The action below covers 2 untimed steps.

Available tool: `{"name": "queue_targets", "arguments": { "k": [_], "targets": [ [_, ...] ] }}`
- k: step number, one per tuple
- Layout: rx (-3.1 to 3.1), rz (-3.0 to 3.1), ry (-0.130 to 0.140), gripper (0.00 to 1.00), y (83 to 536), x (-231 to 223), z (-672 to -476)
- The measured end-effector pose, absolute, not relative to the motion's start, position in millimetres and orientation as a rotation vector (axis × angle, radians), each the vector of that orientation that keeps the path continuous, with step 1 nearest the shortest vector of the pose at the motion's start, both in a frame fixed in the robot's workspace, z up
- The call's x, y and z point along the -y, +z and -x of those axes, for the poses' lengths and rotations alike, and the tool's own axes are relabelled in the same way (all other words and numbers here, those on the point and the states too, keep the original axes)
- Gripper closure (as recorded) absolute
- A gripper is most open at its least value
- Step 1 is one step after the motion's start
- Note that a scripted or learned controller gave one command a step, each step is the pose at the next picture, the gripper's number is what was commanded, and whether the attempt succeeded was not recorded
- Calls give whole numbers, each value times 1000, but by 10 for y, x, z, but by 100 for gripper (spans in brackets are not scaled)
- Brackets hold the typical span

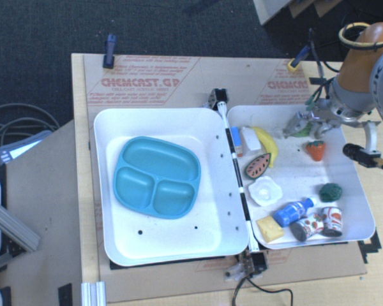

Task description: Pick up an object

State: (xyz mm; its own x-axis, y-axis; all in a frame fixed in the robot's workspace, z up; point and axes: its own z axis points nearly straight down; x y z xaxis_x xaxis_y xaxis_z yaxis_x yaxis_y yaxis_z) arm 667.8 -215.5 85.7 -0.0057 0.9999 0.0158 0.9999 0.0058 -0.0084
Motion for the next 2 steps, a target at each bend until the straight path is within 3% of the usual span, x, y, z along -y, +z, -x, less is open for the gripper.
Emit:
{"name": "queue_targets", "arguments": {
  "k": [1,2],
  "targets": [
    [2216,2203,-8,0,857,2155,-6678],
    [2218,2207,6,100,945,2201,-6661]
  ]
}}
